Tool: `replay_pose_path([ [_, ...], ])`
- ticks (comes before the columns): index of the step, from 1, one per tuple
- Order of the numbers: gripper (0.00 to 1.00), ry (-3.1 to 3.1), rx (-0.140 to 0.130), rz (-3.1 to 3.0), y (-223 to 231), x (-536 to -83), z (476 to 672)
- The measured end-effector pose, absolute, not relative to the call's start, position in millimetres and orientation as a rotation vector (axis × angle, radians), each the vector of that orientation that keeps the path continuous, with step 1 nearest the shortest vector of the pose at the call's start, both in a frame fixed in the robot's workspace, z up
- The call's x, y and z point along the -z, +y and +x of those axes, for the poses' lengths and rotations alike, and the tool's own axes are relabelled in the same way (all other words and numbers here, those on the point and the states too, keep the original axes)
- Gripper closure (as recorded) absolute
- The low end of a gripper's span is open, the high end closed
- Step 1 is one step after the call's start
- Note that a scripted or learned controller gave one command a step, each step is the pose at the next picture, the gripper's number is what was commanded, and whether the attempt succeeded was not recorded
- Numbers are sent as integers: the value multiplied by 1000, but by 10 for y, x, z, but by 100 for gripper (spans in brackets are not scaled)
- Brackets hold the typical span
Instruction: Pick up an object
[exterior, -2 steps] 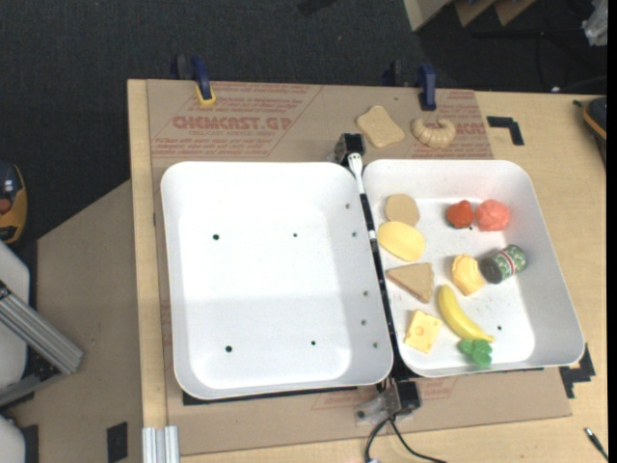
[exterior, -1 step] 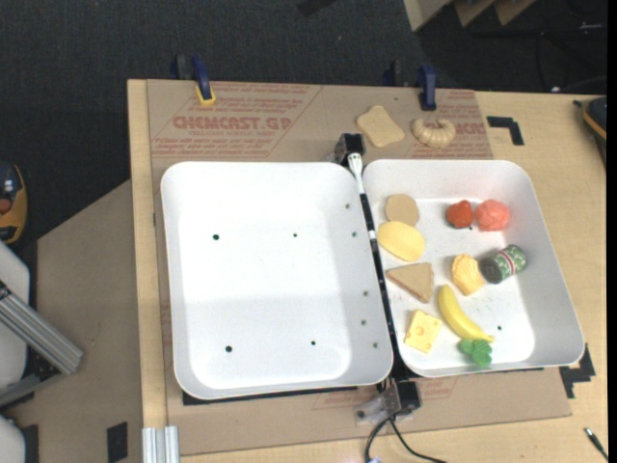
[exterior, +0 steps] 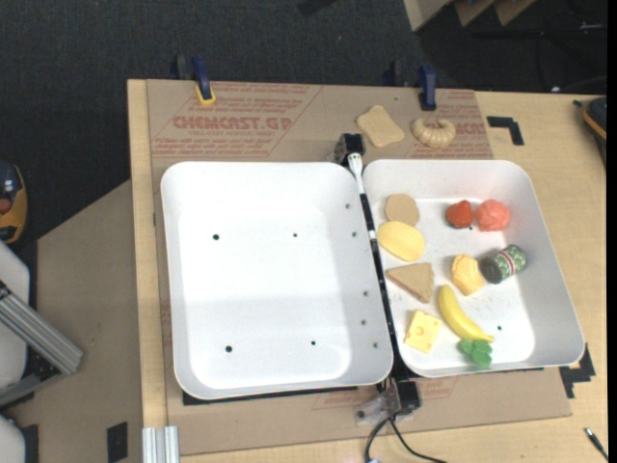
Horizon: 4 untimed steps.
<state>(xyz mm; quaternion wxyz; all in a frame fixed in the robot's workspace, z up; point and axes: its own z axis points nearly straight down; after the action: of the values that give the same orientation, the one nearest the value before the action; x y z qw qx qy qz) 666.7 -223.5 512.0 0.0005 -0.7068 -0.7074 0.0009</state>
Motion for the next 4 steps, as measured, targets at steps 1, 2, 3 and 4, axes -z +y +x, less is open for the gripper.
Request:
replay_pose_path([
  [1,100,-2220,1,-2226,-2241,-5380,6285],
  [2,100,-2222,-1,-2221,-2167,-5358,6254],
  [3,100,-2222,-1,-2220,-2005,-5275,6166],
  [4,100,-2216,-9,-2215,-2104,-4241,6537],
])
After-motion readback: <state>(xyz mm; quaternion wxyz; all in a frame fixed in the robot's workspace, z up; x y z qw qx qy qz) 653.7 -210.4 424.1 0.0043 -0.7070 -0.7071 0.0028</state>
